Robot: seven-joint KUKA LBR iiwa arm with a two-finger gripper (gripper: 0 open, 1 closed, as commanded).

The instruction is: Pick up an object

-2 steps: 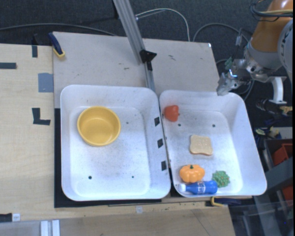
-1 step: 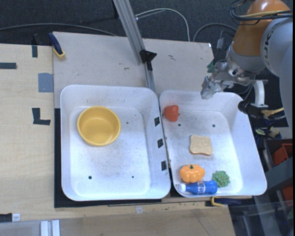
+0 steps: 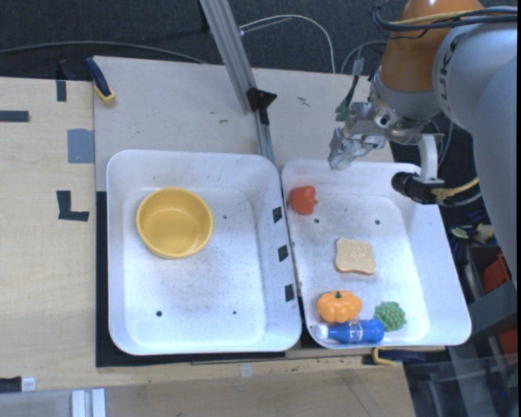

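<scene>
Sitting in the right bin (image 3: 434, 320) were five small candidates for the pick: a red tomato-like piece (image 3: 303, 199) near the bin's far left corner, a slice of toast (image 3: 355, 257) near its middle, and, crowded along the near edge, an orange pumpkin (image 3: 339, 306), a blue bottle (image 3: 352, 332) lying on its side just in front of it, and a green broccoli piece (image 3: 390, 315) beside them. None of these was in contact with the arm. The left bin (image 3: 122, 320) carried a single yellow bowl (image 3: 174, 222) toward its far left corner. The gripper (image 3: 346, 153) hung above the far edge of the right bin, clear of every object and carrying nothing; how far its jaws stood apart could not be told from this slanted view. Judging from the layout, a descent at that spot would likely strike the bin's rim or close on nothing, since the nearest piece lay off to one side. The crowded near-edge trio posed another risk: fingers could nudge a neighbour or catch the bin wall.
</scene>
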